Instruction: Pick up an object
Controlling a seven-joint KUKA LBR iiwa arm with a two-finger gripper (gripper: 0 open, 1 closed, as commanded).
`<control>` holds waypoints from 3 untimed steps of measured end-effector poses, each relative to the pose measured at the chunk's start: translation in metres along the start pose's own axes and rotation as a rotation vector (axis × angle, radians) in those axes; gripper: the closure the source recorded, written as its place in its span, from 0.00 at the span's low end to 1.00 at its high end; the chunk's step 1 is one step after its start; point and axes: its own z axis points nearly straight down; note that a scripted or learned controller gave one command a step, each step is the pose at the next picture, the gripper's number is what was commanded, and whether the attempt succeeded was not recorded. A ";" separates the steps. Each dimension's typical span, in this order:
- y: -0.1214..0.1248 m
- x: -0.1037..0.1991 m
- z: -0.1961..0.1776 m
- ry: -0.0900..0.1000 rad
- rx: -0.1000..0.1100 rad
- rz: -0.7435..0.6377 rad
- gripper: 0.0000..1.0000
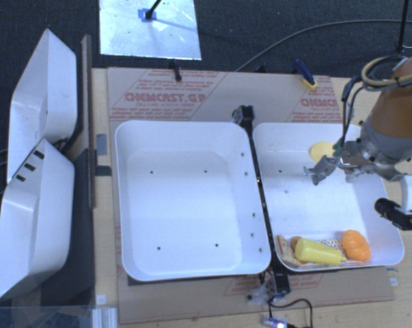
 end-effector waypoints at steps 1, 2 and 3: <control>0.002 0.000 -0.004 -0.001 -0.007 -0.001 0.00; 0.004 -0.009 0.044 -0.001 -0.004 0.000 0.00; 0.003 -0.009 0.097 0.000 -0.003 0.000 0.00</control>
